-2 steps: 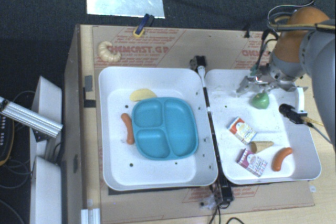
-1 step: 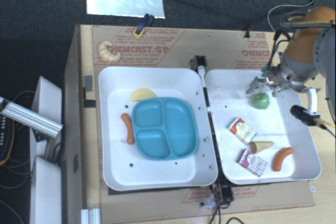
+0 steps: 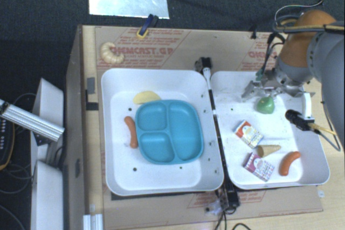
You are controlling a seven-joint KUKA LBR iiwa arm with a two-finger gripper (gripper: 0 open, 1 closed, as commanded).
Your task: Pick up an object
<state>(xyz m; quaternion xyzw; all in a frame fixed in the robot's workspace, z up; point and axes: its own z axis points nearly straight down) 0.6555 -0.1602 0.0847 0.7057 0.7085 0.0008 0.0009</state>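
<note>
Hovering claw [image 3: 262, 91] over green object [image 3: 265, 104], rounded, no clear axis.

Pincer [image 3: 262, 90] just above a green object [image 3: 265, 105] in the right bin [image 3: 315, 169] (blue tray [image 3: 168, 132] in the left bin [image 3: 116, 169])

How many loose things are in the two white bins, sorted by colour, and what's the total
Orange-red sausages: 2, one in the left bin, one in the right bin
Blue divided plate: 1
Yellow piece: 1
Green object: 1, right under the gripper
Red-and-white packets: 2
Tan cone: 1
Total: 8
</note>
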